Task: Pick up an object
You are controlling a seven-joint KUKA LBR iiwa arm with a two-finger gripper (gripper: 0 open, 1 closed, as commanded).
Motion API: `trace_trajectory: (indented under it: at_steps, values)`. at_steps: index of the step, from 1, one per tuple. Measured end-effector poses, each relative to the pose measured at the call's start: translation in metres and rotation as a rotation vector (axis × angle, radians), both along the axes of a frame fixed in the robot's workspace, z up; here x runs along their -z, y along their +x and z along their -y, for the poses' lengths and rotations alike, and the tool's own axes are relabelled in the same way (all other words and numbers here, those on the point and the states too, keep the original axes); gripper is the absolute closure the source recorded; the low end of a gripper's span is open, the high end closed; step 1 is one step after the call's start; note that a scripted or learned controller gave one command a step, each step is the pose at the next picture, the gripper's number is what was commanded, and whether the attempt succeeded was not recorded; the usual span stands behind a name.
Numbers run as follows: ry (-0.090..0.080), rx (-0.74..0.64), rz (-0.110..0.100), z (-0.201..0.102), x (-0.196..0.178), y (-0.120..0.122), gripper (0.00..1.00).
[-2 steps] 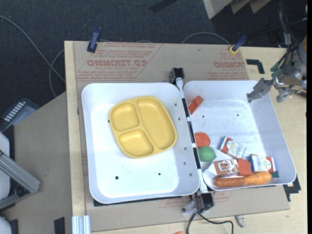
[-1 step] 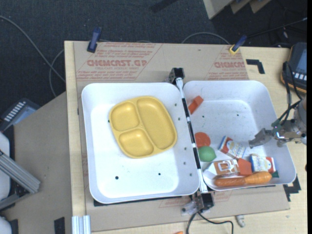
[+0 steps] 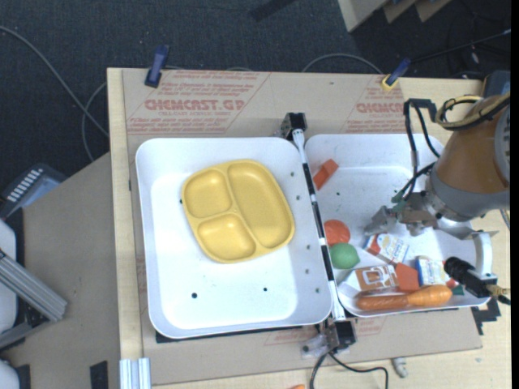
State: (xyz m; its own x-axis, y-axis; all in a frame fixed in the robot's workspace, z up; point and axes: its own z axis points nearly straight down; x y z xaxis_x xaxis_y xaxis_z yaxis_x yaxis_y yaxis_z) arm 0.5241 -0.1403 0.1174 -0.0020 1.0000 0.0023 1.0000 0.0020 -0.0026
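Yellow plastic, one three-compartment plate (image 3: 237, 210), sits at the centre of the left bin (image 3: 162, 298). On the tabletop (image 3: 243, 96) stand two white bins. In the right bin (image 3: 357, 156), one orange block (image 3: 325, 173) lies at ten o'clock, one red-orange ball (image 3: 336, 232) and one green ball (image 3: 344, 255) at eight, one carrot (image 3: 405, 299) at six, with perhaps three small cartons (image 3: 389, 266) above it. The end effector (image 3: 403, 215) hovers at centre; whether it is spread, I cannot tell.

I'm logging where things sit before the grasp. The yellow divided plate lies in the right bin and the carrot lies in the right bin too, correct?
Not quite. The camera view shows the yellow divided plate in the left bin. The carrot does lie in the right bin.
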Motion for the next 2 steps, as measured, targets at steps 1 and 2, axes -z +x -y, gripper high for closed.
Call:
trace_trajectory:
  at_steps: [1, 2]
  values:
    - [-0.014, 0.005, 0.022, -0.025, 0.028, -0.03, 0.0]
    - [-0.004, 0.003, 0.004, 0.053, -0.005, 0.031, 0.0]
